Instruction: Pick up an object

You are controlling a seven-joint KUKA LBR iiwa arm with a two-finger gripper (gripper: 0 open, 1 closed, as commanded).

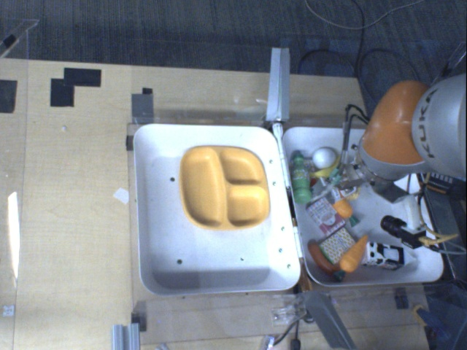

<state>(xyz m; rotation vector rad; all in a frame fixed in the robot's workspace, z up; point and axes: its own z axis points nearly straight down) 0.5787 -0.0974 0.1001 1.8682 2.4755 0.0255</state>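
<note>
Right bin [430, 268] crowded: bottle [300, 177], carrot [353, 254], ball [323, 156].

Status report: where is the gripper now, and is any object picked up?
Gripper low over right bin, near its far side. No object seen held. Small items crowd beneath: green bottle, white ball. Yellow tray sits in left bin.

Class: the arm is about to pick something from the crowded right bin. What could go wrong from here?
1. The objects lie packed together beside the green bottle, so the gripper may close on two things or on none.
2. The white ball is round and could roll away if nudged.
</note>
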